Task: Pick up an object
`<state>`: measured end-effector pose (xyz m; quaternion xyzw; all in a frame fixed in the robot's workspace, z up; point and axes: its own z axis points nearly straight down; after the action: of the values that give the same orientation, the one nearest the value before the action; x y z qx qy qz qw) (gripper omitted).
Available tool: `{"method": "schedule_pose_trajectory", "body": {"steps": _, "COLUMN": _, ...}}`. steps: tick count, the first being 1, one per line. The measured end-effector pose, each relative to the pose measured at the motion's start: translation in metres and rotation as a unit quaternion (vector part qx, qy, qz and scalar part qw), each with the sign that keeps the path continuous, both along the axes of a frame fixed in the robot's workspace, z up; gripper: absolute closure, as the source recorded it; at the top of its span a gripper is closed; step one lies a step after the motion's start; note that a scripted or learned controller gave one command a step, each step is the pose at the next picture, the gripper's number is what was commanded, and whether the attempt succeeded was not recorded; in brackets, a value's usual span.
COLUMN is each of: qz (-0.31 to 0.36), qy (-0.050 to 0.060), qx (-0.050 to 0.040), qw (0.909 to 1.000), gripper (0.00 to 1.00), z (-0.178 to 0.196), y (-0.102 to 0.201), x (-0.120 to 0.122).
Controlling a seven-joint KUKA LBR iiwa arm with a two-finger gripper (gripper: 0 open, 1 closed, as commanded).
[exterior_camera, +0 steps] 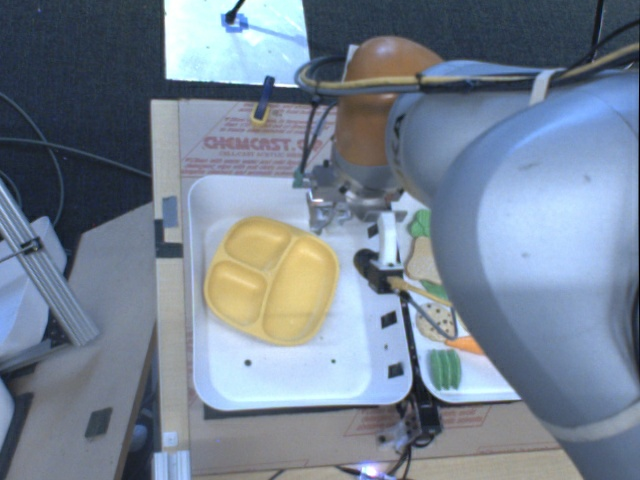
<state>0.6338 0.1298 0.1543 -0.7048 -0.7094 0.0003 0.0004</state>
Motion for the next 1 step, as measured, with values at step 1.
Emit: {"method": "schedule_pose_trajectory", "body": {"steps": 1, "qz": -0.002, "qy": 0.004, "qx": 0.0003, "qw": 1.0000, "gripper": 1.00, "z": 0.0134, "y": 0.0046, "x": -0.1228}}
